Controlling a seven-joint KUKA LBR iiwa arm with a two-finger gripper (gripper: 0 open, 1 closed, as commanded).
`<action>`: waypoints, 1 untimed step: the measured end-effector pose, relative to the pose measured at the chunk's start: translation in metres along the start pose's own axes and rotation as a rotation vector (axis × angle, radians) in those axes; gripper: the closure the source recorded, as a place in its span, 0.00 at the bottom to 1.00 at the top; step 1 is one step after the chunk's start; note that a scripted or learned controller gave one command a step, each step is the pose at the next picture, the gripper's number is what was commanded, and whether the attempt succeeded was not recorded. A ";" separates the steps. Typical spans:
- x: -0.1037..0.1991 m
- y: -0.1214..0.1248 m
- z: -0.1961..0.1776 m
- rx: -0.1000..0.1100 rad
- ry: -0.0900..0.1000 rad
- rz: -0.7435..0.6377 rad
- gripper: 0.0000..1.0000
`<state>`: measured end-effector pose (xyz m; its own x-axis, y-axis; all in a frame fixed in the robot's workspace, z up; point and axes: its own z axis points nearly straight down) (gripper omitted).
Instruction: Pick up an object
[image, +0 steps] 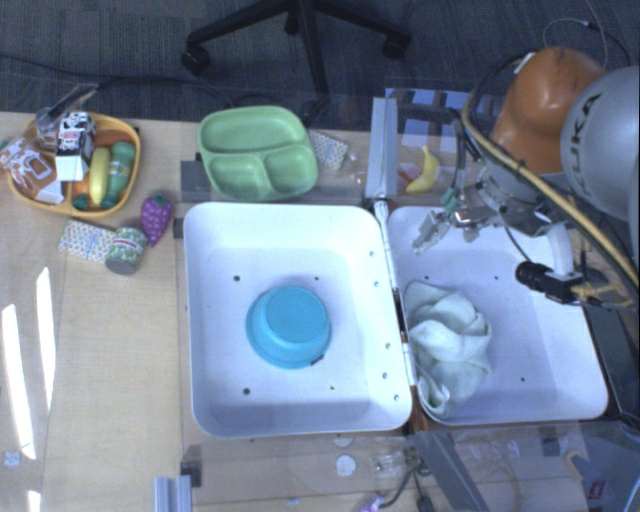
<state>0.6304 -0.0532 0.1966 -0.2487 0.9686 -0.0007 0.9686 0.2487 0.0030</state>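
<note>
A crumpled pale cloth (450, 342) lies in the right bin (540, 330), against its left wall and toward the front. A blue bowl (290, 326) sits upside down near the middle of the left bin (225, 260). My gripper (430, 230) hangs over the far left corner of the right bin, its fingers (421, 236) pointing down and to the left. They stand apart with nothing between them. The gripper is well behind the cloth and apart from it.
A green divided plate (257, 152) and a toy banana (428, 170) lie behind the bins. At the far left are a yellow bowl of toy food (75, 160), purple grapes (153, 215) and a small can (125, 250). Black cables (555, 278) trail from the arm over the right bin.
</note>
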 end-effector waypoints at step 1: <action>0.016 0.034 0.012 -0.001 0.000 0.133 0.00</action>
<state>0.6597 -0.0287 0.1851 -0.1178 0.9930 -0.0004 0.9930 0.1178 0.0045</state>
